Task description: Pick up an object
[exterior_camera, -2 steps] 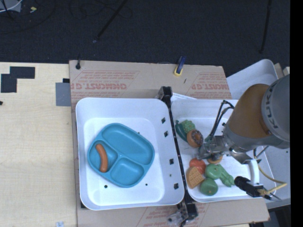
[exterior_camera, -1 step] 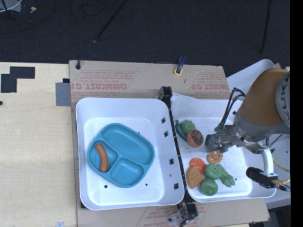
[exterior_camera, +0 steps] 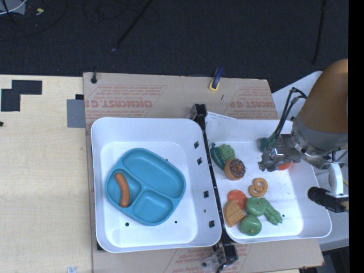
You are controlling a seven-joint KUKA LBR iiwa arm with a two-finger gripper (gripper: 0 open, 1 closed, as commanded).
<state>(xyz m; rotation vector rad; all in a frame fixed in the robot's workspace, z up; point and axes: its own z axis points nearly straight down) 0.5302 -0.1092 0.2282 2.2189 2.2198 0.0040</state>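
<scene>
The robot arm (exterior_camera: 324, 115) reaches in from the right and hangs low over the right-hand bin (exterior_camera: 296, 223), its gripper (exterior_camera: 274, 159) down near the bin's far right area. Something reddish-orange (exterior_camera: 285, 165) peeks out just beside the fingertips, but from where I stand I cannot tell whether the tool is apart, together or clamped on that item; the dark hardware hides the gap.

The pick therefore looks unfinished as far as can be judged: no object can be seen lifted clear of the bin floor. The rest of the toy food lies loose in the same bin: a green leafy piece (exterior_camera: 223, 152) at the far left corner with a chocolate doughnut (exterior_camera: 235, 168) touching it, a small pretzel (exterior_camera: 258, 187) near the middle, and toward the near side a red tomato (exterior_camera: 237, 197), a waffle piece (exterior_camera: 234, 212), a green apple (exterior_camera: 251, 225) and a green pepper-like vegetable (exterior_camera: 265, 209) bunched together.

In the left bin (exterior_camera: 142, 129) sits a blue divided plate (exterior_camera: 153, 181) with an orange sausage (exterior_camera: 122, 189) in its left compartment, well apart from the arm.

What seems left is a secure close on one item, likely the reddish one by the fingertips, and a lift clear of the bin.
</scene>
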